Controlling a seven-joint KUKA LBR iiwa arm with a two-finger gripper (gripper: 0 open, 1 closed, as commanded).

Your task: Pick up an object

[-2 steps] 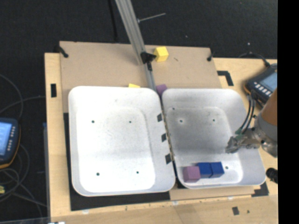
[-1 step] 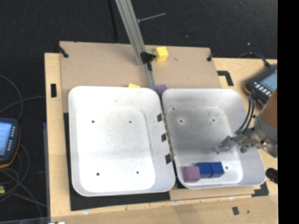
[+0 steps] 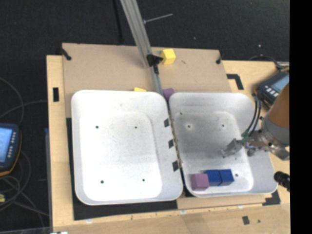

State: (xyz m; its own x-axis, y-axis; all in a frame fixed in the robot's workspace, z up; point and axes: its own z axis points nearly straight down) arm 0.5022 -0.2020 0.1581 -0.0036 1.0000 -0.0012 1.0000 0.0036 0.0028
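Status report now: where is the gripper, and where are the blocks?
Gripper low over right bin, nothing seen between fingers. Blue block and purple block at near wall, touching. Path unobstructed.

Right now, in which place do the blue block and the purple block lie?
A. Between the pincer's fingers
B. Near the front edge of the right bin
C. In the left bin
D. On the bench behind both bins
B: the blue block and the purple block sit side by side near the front wall of the right bin.
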